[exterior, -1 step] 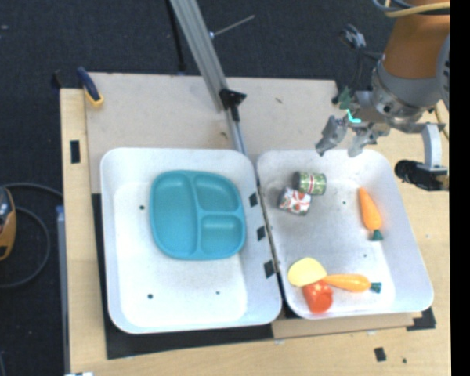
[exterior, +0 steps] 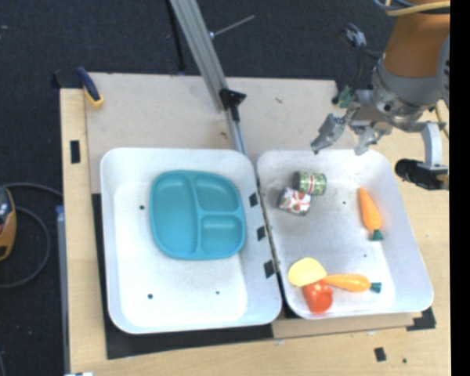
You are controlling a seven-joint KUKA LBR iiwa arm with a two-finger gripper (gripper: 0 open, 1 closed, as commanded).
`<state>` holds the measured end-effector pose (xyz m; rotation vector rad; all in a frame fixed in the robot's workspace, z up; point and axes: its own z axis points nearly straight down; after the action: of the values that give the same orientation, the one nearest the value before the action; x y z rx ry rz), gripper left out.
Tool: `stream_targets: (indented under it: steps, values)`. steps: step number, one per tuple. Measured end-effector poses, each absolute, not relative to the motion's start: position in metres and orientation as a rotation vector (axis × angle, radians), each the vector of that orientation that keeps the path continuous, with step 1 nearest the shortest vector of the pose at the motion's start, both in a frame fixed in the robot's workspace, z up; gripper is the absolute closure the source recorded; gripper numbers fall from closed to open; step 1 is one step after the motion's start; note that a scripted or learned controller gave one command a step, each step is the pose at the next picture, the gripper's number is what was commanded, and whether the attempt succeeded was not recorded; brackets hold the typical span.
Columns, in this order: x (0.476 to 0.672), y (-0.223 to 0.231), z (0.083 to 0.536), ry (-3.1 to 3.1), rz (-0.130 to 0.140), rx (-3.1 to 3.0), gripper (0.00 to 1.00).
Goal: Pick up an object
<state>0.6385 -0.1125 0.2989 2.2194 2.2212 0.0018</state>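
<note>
Two fingers of the gripper (exterior: 346, 138) are spread apart w/ nothing between, hovering over the right bin's (exterior: 407, 233) back rim. Nearest target: green can (exterior: 311, 182), just below-left. Centre over it, descend straight, close across its width.

One fixed camera above the bench, looking down at a slant.

The lens sits high and takes in the whole pale wooden bench (exterior: 141, 108), with both shallow white plastic bins, the left one (exterior: 125, 288) and the right one (exterior: 407, 265), lying side by side across the middle. Dark floor (exterior: 31, 22) shows beyond the far and left edges. A slanted grey metal rail (exterior: 197, 41) runs down from the top edge. The grey and orange arm (exterior: 413, 45) enters at the upper right.
</note>
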Motion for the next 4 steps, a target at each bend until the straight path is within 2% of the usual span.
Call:
stream_targets:
  steps: [1, 2, 3, 4]
  values:
    - [0.645, -0.114, 0.238, 2.222, -0.006, 2.223, 0.0]
    - [0.634, -0.114, 0.186, 2.221, -0.006, 2.224, 0.0]
    - [0.639, -0.122, 0.132, 2.214, 0.012, 2.22, 0.0]
    - [0.642, -0.122, 0.148, 2.207, 0.021, 2.213, 1.0]
